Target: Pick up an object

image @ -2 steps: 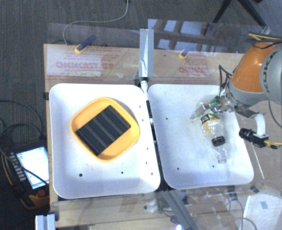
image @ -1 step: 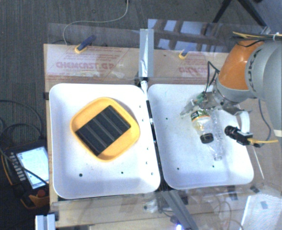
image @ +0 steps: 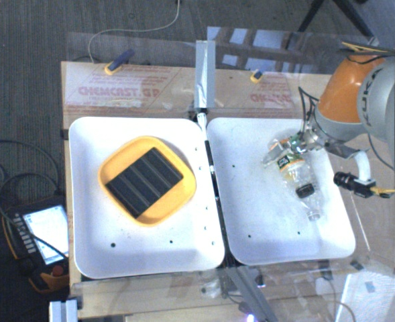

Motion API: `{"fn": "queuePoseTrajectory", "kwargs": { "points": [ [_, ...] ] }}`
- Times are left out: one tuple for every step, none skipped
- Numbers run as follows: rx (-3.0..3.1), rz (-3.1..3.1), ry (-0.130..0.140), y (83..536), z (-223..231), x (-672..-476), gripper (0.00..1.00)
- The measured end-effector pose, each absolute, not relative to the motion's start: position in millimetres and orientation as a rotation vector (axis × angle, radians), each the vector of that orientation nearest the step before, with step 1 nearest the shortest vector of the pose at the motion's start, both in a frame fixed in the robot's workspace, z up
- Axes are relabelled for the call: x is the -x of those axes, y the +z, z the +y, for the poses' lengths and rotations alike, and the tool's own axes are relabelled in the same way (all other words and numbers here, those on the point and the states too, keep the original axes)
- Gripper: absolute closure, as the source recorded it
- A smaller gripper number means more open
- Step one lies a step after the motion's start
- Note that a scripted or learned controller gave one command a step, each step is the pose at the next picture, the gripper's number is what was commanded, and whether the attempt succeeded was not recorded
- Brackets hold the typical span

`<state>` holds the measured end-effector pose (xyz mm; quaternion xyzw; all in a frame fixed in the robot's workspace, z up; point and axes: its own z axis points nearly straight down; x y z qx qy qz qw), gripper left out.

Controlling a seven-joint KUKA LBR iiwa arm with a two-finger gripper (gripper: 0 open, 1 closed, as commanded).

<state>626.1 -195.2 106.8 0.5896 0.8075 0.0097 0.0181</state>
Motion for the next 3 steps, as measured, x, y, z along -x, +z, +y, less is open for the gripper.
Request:
{"fn": "queuePoseTrajectory", "kwargs": {
  "points": [
    [-1.757,2.569,0.021,106.4,-200.8,-637.0,0.00],
    [-1.751,2.624,0.003,105.5,-196.8,-671.8,0.00],
    [-1.752,2.627,-0.002,117.4,-196.3,-671.7,1.00]
  ]
}}
